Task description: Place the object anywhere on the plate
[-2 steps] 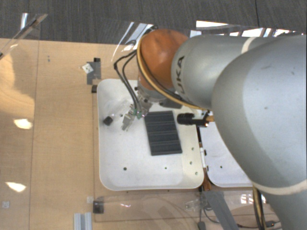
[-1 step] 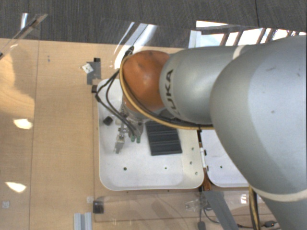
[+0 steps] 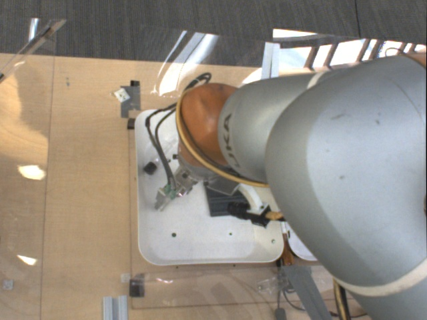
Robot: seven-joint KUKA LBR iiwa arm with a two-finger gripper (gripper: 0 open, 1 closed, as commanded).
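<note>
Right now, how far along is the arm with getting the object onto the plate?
Nothing looks finished from this view. The grey arm hangs over the left white bin, its orange band above the wrist, and its bulk hides what lies beneath. No object can be made out between the fingers, and no plate is clearly recognisable, so placing remains unconfirmed.

We see the arm (image 3: 347,172) w/ smooth grey shell, satin sheen, looks like painted metal or hard plastic. Orange band (image 3: 203,122) is glossy, smooth. White bin (image 3: 200,245) looks like matt plastic, faintly speckled. Bench (image 3: 80,179) is light wood, fine grain, under a clear glossy sheet w/ reflections. Floor (image 3: 167,5) beyond looks like dark ribbed carpet, rough. Black cables (image 3: 157,142) look rubbery.
</note>
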